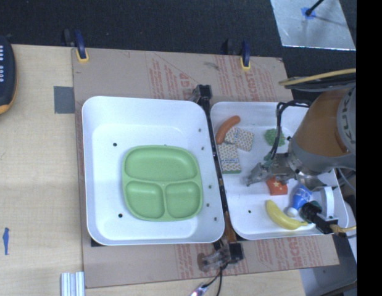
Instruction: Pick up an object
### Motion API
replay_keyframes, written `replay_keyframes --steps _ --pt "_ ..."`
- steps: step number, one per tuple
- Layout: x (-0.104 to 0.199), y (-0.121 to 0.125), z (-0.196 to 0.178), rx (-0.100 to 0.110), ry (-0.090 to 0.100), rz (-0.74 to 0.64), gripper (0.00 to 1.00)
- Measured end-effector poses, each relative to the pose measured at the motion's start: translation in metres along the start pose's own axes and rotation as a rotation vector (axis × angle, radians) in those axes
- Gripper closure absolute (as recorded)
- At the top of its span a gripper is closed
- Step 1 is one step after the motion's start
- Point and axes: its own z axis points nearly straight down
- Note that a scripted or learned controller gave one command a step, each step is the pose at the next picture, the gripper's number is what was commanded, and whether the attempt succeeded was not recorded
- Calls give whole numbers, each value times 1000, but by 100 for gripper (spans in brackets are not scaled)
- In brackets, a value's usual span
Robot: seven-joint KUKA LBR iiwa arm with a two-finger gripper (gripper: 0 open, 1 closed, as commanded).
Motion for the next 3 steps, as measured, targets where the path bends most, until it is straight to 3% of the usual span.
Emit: replay_keyframes --steps 1,2,3 --pt "-1 0 -10 2 0 -3 100" --pt "-1 0 -10 2 0 -3 0" --pt "-5 -15 0 0 0 1 0"
